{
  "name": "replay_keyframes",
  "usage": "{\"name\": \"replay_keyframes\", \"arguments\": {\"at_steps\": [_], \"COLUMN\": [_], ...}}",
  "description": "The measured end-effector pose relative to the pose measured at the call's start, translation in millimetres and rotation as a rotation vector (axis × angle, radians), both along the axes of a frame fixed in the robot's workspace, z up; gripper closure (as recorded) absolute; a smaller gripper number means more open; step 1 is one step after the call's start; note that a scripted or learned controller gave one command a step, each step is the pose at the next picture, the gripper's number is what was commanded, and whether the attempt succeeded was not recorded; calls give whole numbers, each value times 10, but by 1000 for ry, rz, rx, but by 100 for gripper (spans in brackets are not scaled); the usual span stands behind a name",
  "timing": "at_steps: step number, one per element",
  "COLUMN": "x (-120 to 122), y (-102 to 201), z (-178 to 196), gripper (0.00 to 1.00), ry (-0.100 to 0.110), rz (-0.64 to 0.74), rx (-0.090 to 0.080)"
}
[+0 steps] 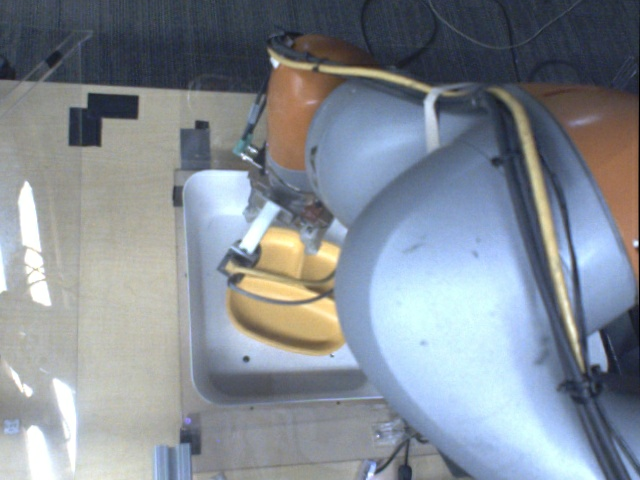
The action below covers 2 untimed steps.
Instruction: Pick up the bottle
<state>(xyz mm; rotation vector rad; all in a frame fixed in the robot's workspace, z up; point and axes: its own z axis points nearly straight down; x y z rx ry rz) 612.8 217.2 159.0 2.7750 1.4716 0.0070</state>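
A yellow, rounded bottle (285,320) lies in the white bin (212,368), against the bin's middle and right. It looks like more than one yellow lobe, and its right part is hidden under the arm. My gripper (277,249) hangs low over the bottle's upper part, below the orange wrist band (295,108). The gripper is at or touching the yellow surface; I cannot make out whether it grips it.
The grey arm (470,268) covers the right half of the view and whatever lies there. Pale wooden bench (100,298) stretches to the left of the bin. A black L-shaped marker (98,116) sits at the bench's far left. Cables run across the dark floor behind.
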Motion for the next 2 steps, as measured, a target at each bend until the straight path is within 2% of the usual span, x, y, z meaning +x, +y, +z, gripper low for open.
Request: {"name": "replay_keyframes", "arguments": {"at_steps": [1, 2], "x": [-207, -971], "y": [-1074, -1118], "z": [319, 252], "gripper": [0, 0], "ry": [3, 4], "rz": [-10, -25], "rx": [0, 0]}}
